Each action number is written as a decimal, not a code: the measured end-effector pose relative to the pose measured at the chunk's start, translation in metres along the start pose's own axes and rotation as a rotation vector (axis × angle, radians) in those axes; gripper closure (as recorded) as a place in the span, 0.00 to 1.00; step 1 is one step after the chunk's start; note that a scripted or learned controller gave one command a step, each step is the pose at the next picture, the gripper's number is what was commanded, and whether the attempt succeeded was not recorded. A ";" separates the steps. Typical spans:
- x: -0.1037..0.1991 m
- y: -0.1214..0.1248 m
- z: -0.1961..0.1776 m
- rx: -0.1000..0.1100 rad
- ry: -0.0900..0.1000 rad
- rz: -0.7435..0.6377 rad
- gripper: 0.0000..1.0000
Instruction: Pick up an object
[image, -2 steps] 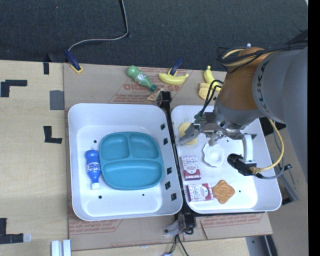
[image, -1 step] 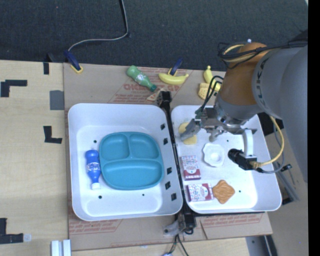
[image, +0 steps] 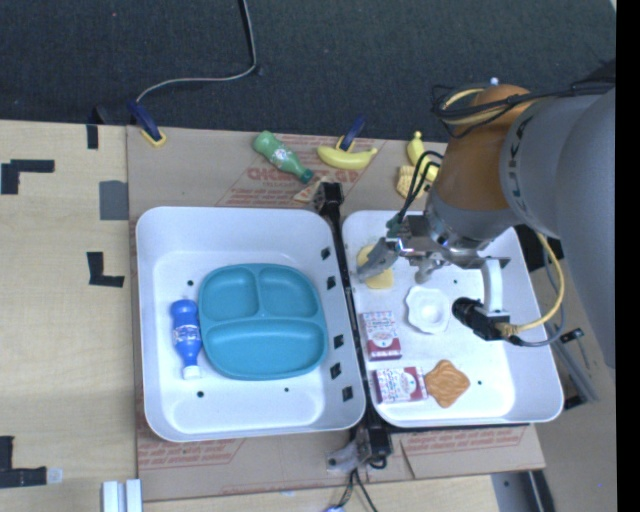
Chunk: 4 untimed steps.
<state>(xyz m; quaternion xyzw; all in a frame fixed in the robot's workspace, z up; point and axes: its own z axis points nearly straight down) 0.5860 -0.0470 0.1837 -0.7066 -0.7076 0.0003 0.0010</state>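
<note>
Yellow piece of toy food (image: 380, 277) lies in the right bin (image: 530, 395), at its upper left near the divider, directly under the gripper (image: 376, 258). From above, the dark fingers seem to straddle or touch it, but whether they are open or closed around it cannot be told. Just beyond the fingers toward the bin's middle sits a white cup (image: 427, 311); nearer the front lie two small red-and-white packets (image: 381, 334) and a tan cookie (image: 447, 383). To do this step well, the fingers should probably settle squarely over the yellow piece, close firmly, then lift straight up, clear of the bin wall and cup.
</note>
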 end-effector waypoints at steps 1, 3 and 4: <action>-0.009 0.013 0.000 0.000 0.000 0.000 0.00; 0.001 0.000 0.000 0.000 -0.002 0.001 0.00; -0.050 0.010 0.096 -0.008 -0.002 0.000 0.00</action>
